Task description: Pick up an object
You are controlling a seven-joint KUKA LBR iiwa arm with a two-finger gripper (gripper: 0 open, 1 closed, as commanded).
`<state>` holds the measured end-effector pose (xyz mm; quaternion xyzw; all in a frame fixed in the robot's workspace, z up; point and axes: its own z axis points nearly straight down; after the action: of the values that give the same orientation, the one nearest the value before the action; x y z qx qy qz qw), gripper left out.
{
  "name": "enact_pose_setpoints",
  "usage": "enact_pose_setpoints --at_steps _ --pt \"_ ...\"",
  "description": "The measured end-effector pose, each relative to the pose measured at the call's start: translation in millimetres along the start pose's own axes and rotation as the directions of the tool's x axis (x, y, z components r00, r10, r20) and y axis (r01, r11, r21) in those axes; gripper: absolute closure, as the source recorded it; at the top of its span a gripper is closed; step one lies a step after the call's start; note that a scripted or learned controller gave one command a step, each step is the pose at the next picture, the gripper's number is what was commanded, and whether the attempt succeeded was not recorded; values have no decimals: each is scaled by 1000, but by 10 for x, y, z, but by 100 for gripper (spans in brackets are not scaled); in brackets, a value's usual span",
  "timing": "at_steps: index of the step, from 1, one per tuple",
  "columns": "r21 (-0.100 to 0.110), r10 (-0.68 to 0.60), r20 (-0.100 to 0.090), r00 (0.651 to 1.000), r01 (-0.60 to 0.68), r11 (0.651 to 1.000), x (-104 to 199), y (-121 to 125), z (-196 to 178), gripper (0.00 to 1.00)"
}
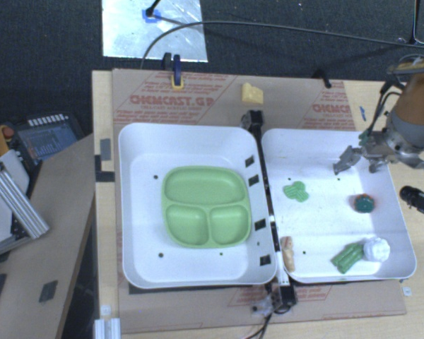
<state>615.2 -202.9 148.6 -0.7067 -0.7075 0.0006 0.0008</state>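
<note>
No object is picked up yet. The small green toy [295,191], the teal ball [364,203], the green and white bottle [360,253] and a tan piece [287,252] all lie in the right bin [318,147]. The pincer [358,159] hovers above that bin, fingers apart, holding nothing. The whole grasp is left to do.

pale green tray [201,207], white bins [138,147], teal ball [364,203]

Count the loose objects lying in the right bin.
4: a green blob near the middle, a teal ball at right, a green-and-white piece in front, a tan stick by the divider.
</note>
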Motion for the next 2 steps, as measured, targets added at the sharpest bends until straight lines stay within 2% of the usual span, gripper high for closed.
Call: enact_pose_setpoints --at_steps 1,2 --pt "0 0 0 1000 0 1000 -19 -70 593 0" --pt "-8 0 3 1000 0 1000 -25 -48 447 100"
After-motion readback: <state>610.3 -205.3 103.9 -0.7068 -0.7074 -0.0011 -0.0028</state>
